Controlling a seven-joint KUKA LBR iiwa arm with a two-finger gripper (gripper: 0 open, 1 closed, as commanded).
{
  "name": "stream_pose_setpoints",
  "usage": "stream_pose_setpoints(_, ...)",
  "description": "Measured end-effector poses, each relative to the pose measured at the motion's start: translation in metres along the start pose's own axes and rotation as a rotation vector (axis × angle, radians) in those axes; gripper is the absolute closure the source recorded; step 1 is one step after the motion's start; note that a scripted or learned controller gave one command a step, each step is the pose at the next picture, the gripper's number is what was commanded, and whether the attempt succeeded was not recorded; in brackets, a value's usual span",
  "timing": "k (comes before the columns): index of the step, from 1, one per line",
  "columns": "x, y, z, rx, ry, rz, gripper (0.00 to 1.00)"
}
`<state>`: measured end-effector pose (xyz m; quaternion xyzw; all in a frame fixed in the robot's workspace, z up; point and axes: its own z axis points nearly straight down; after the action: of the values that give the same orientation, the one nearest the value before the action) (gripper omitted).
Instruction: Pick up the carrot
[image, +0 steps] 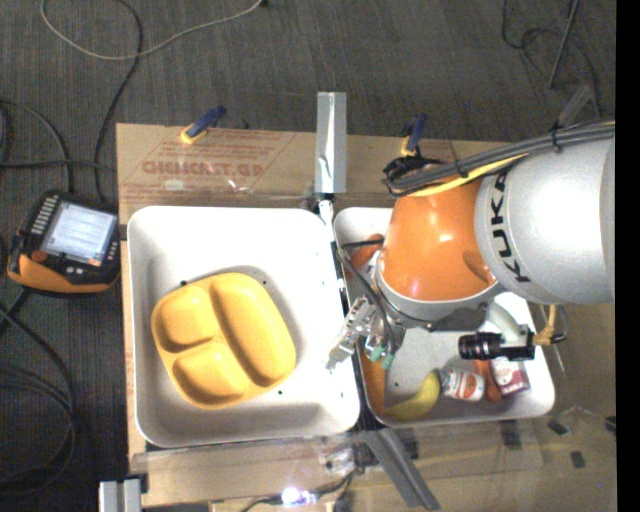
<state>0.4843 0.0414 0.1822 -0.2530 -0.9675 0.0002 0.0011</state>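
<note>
Low over the right bin (545, 400), the pincer (362, 335) hangs, its opening impossible to tell.

Carrot (373, 380): orange, slim, lying lengthwise along left wall of right bin (520, 408), near front corner; upper end hidden under arm, lower part just beside banana (418, 396).

The bench (215, 165), a brown board surface, carries two shallow white bins side by side: the left bin (160, 240) and the right bin (535, 398), their inner rims nearly touching.
</note>
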Motion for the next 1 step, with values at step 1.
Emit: stream_pose_setpoints(1, -0.0006, 0.0013, -0.0075, -0.001, 0.001, 0.002, 1.0)
